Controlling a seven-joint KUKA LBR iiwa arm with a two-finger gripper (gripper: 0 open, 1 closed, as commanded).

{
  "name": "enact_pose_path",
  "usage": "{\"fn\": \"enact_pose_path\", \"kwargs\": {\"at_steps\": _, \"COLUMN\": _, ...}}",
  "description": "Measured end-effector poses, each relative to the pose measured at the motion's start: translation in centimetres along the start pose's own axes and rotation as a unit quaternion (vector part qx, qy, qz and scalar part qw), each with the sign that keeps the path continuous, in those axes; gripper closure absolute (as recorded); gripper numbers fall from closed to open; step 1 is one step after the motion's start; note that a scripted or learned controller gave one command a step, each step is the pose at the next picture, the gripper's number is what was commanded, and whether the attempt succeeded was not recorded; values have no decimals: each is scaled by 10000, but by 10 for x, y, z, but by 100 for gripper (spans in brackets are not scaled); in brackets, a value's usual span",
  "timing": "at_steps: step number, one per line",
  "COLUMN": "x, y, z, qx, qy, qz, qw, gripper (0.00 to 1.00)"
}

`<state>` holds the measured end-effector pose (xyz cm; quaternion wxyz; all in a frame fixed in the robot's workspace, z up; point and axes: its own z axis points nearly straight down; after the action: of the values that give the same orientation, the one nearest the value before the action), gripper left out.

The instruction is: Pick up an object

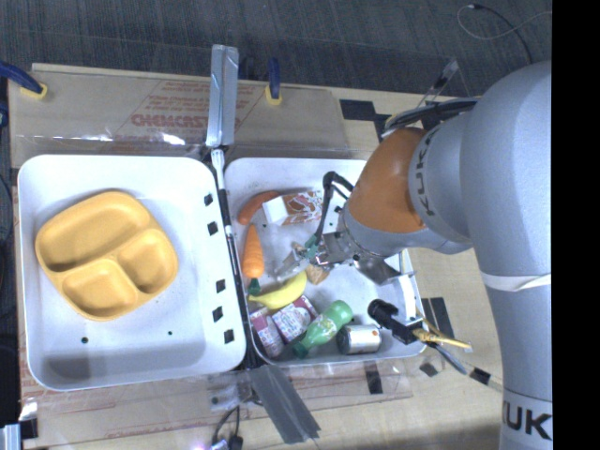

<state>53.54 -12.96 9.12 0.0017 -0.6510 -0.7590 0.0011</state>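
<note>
The claw (314,251) hangs low in the right bin (246,172), just above the banana (281,292) (carrot (253,252) at its nine o'clock). I cannot tell its state.

tray (105,251): you're seeing yellow, left of the carrot
carrot (252,252): showing orange
banana (281,292): yellow, below the carrot
bottle (322,328): green
bins (56,364): white

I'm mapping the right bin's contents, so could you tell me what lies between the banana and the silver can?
In the camera view, a green bottle lies between the banana and the can, with its cap end pointing toward the bin's front-left corner.
</note>
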Motion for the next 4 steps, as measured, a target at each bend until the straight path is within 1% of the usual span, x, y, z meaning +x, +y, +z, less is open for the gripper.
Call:
{"fn": "enact_pose_path", "kwargs": {"at_steps": 1, "x": 1, "y": 2, "z": -11, "qx": -12, "qy": -4, "qz": -32, "qw": 10000, "gripper": 100}}
{"fn": "enact_pose_path", "kwargs": {"at_steps": 2, "x": 72, "y": 83, "z": -101, "qx": -12, "qy": 2, "qz": 71, "qw": 10000, "gripper": 100}}
{"fn": "enact_pose_path", "kwargs": {"at_steps": 3, "x": 71, "y": 82, "z": -101, "qx": -7, "qy": 0, "qz": 74, "qw": 10000, "gripper": 0}}
{"fn": "enact_pose_path", "kwargs": {"at_steps": 4, "x": 19, "y": 76, "z": -15, "qx": -12, "qy": 0, "qz": -115, "qw": 9999, "gripper": 0}}
